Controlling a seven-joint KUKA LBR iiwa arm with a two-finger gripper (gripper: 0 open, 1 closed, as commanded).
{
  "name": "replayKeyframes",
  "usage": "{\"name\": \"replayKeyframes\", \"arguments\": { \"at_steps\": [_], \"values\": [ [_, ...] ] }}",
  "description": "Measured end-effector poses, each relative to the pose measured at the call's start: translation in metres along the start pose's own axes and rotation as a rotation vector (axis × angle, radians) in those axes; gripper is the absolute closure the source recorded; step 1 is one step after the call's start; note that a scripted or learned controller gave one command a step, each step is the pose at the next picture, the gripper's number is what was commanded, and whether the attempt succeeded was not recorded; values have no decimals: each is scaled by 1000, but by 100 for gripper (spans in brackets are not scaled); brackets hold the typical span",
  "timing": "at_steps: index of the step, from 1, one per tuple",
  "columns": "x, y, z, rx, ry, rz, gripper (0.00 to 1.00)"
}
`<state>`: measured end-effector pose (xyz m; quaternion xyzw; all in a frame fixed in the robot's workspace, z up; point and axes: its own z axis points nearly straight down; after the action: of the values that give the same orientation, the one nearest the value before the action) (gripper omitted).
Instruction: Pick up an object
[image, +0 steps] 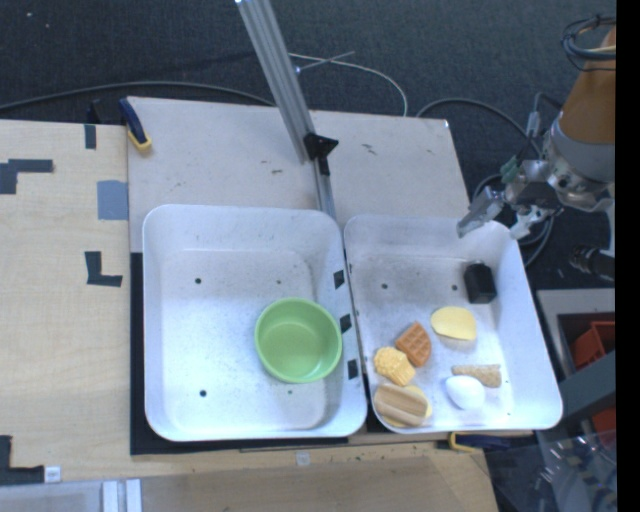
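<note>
A: Gripper (492, 229) at the upper right of the frame, hanging over the top right corner of the right bin (530, 330). Fingers (472, 220) spread apart, tips pointing down and to the left.

B: And nearest to those tips?

A: Black block (480, 282), just below them in the frame, lying on the bin floor near the right wall. Apart from both fingers, touching neither.

B: Further down the same bin?

A: Yellow oval piece (454, 323) below the block and slightly left. Orange waffle-like piece (414, 343) to its left, touching a yellow knobbly piece (394, 365) below it. Tan bun-like piece (402, 404) against the bottom rim. White egg-shaped piece (464, 391) to the right of that, with a small tan piece (478, 374) just above it. All well apart from the gripper, clustered toward the lower half of the bin.

B: Left bin (165, 300)?

A: Green bowl (297, 340), upright, toward the lower right of that bin, far from the fingers.

B: Arm (585, 110) itself?

A: Reaching in from the right edge, orange band at the top right corner, grey wrist below it, angled down toward the bin corner.
</note>
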<state>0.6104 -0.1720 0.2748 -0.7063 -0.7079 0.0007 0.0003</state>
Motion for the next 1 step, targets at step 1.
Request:
{"name": "replayKeyframes", "arguments": {
  "at_steps": [1],
  "values": [
    [0,0,0,0,0,0,0]
  ]
}}
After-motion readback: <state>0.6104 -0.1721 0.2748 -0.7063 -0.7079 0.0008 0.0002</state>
